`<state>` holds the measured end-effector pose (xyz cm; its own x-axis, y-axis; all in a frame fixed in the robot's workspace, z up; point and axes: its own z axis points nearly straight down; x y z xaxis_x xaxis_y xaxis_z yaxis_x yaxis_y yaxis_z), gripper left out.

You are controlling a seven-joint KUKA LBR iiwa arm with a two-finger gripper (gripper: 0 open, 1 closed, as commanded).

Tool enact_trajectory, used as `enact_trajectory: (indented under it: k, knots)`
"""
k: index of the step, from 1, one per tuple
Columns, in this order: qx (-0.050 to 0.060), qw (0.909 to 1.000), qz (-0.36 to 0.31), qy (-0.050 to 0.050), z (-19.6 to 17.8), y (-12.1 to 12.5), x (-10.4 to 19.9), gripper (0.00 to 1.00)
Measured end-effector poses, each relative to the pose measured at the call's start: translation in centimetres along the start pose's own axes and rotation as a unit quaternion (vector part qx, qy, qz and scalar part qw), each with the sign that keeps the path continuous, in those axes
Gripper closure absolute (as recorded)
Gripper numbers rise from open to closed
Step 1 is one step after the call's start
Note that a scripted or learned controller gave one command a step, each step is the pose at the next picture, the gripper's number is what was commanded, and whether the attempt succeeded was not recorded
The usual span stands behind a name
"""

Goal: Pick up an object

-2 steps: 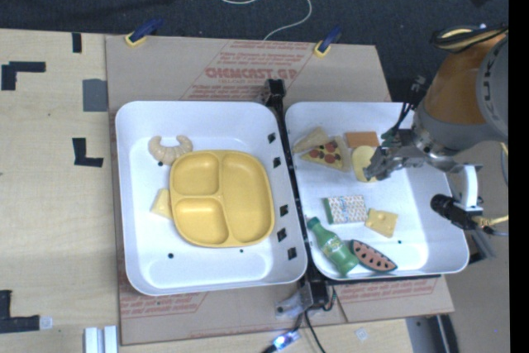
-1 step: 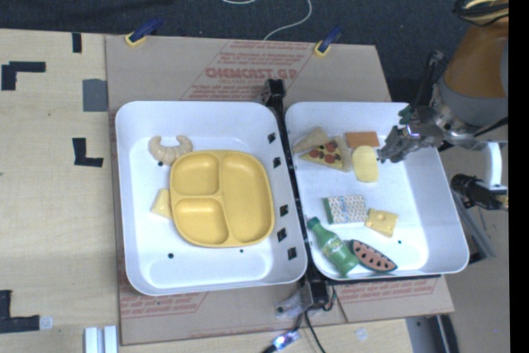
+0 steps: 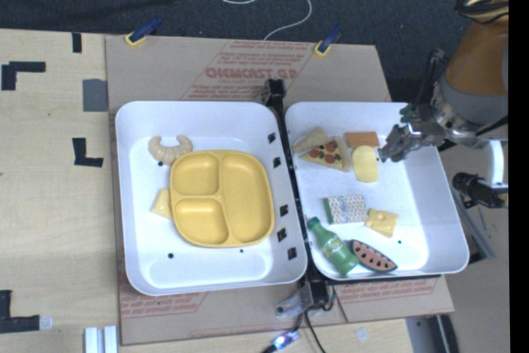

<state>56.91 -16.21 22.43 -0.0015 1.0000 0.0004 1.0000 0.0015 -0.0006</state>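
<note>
My gripper [image 3: 392, 148] hangs over the right bin [image 3: 430, 202], near its upper right part, just right of a pale yellow lemon-like piece [image 3: 366, 163]. Nothing shows between its fingers. Also in this bin lie a pizza slice [image 3: 321, 149], an orange-brown block [image 3: 361, 139], a speckled cracker-like square [image 3: 345, 208], a yellow cheese wedge [image 3: 381, 221], a green bottle [image 3: 331, 246] and a watermelon slice [image 3: 374, 255].
The left bin [image 3: 136, 178] holds a yellow divided plate [image 3: 221, 197], a beige croissant-like piece [image 3: 169, 148] and a yellow wedge [image 3: 161, 202] tucked at the plate's left edge. Both bins rest on cardboard [image 3: 240, 70]. A white cable [image 3: 264, 0] loops behind.
</note>
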Motion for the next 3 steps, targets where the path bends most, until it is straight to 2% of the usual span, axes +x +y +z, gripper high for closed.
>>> enact_trajectory:
  k: [2, 3]
  knots:
    - [0.000, 1.0000, -0.003, 0.000, 1.4, 3.7, 10.4, 1.00]
    - [-0.001, 1.0000, -0.001, 0.000, -0.8, 3.6, 12.4, 1.00]
